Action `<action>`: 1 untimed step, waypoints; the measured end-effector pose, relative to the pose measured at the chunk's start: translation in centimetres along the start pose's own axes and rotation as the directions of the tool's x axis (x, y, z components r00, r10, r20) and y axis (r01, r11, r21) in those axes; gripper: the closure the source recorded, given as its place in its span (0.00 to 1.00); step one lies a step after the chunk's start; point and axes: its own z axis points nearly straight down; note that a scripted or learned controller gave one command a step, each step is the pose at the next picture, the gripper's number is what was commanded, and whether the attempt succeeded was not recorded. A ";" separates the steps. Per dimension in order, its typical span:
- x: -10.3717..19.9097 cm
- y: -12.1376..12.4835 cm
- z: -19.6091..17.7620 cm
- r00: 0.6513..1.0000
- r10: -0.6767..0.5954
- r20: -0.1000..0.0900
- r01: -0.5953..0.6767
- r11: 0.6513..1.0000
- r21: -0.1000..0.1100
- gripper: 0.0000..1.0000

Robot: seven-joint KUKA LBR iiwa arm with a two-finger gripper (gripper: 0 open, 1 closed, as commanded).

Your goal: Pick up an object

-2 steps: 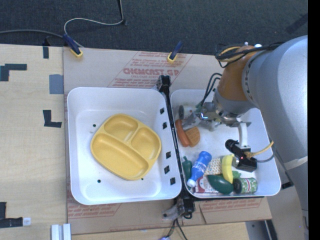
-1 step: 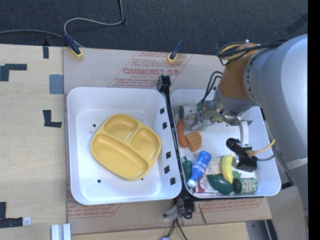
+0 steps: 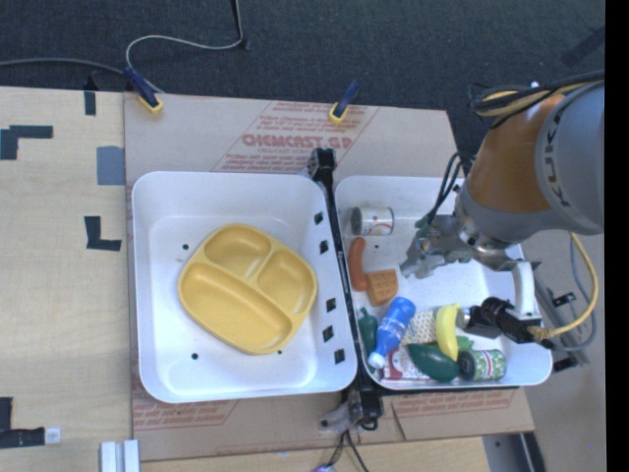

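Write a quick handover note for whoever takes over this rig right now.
Gripper: over the right bin, above bare floor; nothing seen held.
Left bin: yellow divided tray.
Right bin: small can at the far wall; hot dog and bread piece near the divider; blue bottle, banana and green can piled at the near wall.
Done: nothing picked.
Left: grasp and lift one object.

The back right part of the right bin (image 3: 462,187) is being covered by the arm (image 3: 536,170) (itself being cut off by the right edge). The gripper (image 3: 421,256) is being blurred, so its fingers cannot be made out. The small can's (image 3: 374,221) label is too small to be read.
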 end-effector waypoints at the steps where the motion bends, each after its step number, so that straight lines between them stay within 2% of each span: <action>1: 0.0 0.0 0.0 1.000 0.000 0.000 0.000 1.000 0.001 0.00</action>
